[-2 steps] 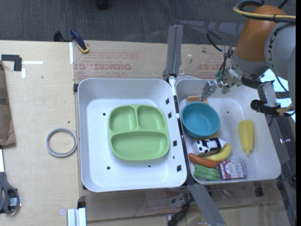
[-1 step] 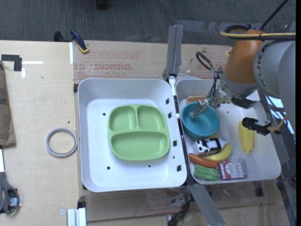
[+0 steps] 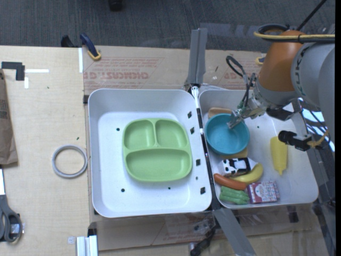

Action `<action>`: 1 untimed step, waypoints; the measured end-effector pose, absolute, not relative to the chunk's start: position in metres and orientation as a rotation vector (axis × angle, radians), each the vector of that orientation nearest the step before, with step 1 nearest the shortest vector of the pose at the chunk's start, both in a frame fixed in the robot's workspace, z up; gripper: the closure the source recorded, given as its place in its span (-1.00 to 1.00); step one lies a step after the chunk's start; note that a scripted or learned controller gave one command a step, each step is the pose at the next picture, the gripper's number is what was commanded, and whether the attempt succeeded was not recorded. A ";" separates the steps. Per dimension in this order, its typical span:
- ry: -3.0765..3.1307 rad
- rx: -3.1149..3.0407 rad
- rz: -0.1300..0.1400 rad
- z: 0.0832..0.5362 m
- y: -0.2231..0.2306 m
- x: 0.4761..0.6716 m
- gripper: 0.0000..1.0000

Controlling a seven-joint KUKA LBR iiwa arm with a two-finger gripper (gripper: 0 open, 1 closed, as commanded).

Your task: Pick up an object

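Note:
The right bin holds a blue bowl, a yellow pepper-like piece, a banana, a black-and-white cow-patterned item, an orange-red sausage shape, a green pea pod and a small pink box. A tan piece peeks out behind the bowl. My gripper hangs over the bowl's far right rim, with the grey arm and its orange band reaching in from the right. Nothing can be seen held in it.
The left bin carries a green divided plate. On the bench to the left lie a tape roll, a brown bag and scissors. A blue clamp sits at the back.

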State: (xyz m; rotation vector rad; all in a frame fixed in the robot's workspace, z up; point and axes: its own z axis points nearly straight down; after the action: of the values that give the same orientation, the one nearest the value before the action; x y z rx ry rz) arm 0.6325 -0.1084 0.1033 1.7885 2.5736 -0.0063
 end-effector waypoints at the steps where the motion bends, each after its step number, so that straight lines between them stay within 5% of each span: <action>1: 2.346 2.089 -0.003 0.154 -0.121 0.659 1.00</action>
State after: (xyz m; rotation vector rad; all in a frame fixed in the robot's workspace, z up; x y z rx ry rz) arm 0.6587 -0.1207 0.1536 2.0890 2.3464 -0.0029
